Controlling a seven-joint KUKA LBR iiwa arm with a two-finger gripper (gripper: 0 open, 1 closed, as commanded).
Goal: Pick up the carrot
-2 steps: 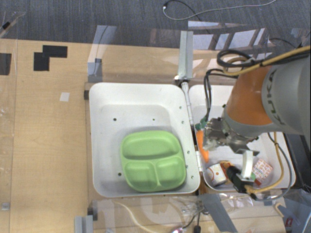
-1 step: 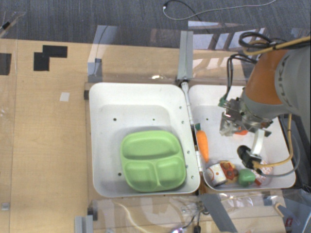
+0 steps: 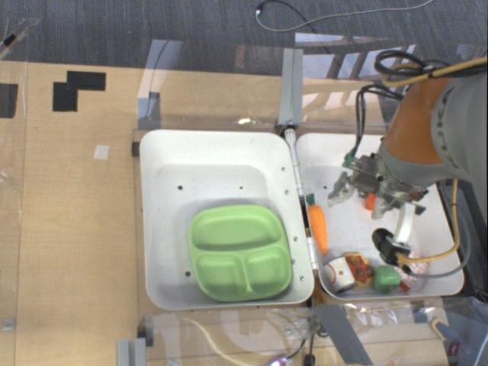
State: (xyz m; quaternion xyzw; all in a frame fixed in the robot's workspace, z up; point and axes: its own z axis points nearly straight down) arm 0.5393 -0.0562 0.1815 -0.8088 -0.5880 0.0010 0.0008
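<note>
The carrot (image 3: 317, 228) is orange and lies lengthwise against the left wall of the right bin (image 3: 328, 155), with its green end pointing to the back. My gripper (image 3: 360, 198) hovers over the middle of that bin, a short way right of the carrot and not touching it. Its fingers (image 3: 339, 191) are spread apart, so it is open. A small orange-red bit (image 3: 370, 200) shows in the gap; I cannot tell whether it is in the bin below or on the gripper.
At the front of the right bin lie a small white and red can (image 3: 340, 272), a red and yellow item (image 3: 358, 264) and a green item (image 3: 386, 278). A green divided plate (image 3: 240, 250) rests in the left bin (image 3: 171, 204).
</note>
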